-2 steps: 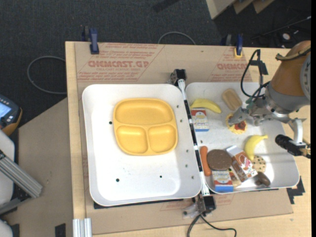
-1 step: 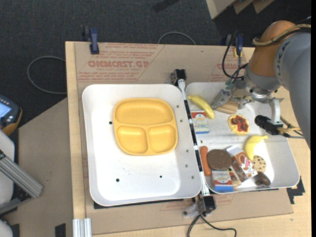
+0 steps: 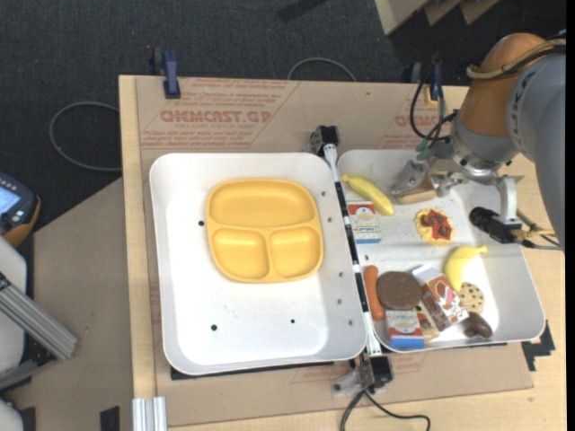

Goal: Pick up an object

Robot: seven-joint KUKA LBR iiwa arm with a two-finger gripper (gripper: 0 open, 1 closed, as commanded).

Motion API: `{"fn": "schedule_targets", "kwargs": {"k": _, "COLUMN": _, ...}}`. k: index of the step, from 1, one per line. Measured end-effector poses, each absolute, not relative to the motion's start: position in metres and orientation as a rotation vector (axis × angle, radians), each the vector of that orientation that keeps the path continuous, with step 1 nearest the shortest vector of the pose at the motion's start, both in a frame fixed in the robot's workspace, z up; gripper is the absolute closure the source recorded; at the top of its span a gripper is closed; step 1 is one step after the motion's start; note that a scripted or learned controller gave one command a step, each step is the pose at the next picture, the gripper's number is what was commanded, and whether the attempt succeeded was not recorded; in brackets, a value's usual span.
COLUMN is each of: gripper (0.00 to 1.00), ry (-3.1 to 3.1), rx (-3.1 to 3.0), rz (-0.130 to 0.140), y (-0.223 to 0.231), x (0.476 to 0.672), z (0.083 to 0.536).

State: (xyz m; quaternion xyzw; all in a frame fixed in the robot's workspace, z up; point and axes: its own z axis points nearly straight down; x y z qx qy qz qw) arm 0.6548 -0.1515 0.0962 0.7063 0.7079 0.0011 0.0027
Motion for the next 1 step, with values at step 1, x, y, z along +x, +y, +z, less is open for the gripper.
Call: {"fn": "schedule_targets", "kwargs": {"k": 1, "gripper": 1.0, "ry": 2.225, "rx": 2.206, "rz": 0.014, "y": -0.0735, "x": 0.664, "z": 0.1923}}
